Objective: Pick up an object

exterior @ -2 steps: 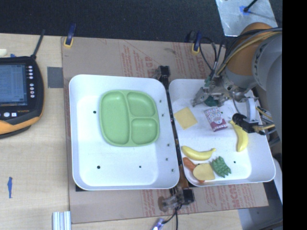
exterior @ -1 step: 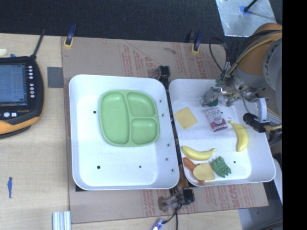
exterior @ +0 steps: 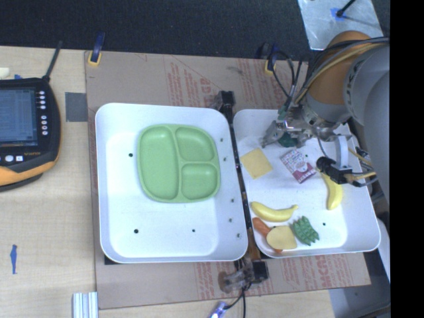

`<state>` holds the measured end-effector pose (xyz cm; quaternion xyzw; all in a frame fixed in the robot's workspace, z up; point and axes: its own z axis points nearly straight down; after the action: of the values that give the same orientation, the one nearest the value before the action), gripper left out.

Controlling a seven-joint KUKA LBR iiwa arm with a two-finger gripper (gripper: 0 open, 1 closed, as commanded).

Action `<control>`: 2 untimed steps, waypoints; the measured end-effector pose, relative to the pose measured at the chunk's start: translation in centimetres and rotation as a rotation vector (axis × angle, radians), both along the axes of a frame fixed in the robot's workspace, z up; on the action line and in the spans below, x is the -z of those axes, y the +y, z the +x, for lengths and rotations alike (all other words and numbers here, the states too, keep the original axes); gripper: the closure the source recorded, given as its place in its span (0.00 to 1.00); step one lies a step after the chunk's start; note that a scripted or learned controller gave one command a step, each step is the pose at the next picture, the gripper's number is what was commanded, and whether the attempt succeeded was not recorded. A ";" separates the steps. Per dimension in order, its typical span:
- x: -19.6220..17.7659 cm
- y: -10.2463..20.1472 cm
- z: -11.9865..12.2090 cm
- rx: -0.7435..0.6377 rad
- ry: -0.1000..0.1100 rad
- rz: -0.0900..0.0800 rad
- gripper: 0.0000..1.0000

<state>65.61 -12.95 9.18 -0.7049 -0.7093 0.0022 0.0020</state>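
Grey gripper (exterior: pixel 286 132) (low) over right bin (exterior: pixel 358 240)

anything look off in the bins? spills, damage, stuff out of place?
Nothing spilled or visibly damaged. The green divided plate lies flat in the left bin. In the right bin, toy food crowds the near corner: one banana and a green piece. Another banana lies apart. The hand sits at the far end.

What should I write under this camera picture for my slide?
Robot hand over the right bin of toy food; green plate beside.
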 end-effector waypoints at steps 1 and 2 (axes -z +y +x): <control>0.0 -3.7 0.0 0.004 -0.005 -0.001 0.00; 0.0 -1.4 0.0 0.001 0.000 0.001 0.00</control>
<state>65.61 -14.38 9.20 -0.7053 -0.7089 0.0019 0.0020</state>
